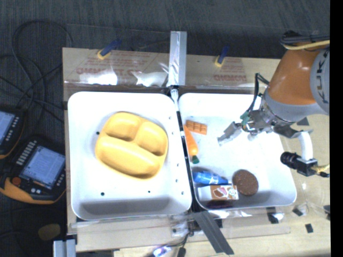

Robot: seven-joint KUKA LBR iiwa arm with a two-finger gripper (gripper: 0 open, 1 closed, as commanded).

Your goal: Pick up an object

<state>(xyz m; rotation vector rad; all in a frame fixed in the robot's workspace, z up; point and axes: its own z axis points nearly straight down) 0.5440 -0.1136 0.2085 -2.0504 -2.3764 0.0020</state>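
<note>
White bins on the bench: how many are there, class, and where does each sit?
2. The left bin holds a large yellow loaf-like object; the right bin sits against it, below the gripper, holding small items.

Two white bins: left bin [75, 197], right bin [278, 194]. Left bin holds one yellow bread-shaped object [131, 144]. Right bin holds five: one orange waffle-like block [195, 127], one carrot [192, 146], one blue packet [208, 178], one brown round disc [246, 182], one small brown-and-white package [224, 192].
</note>
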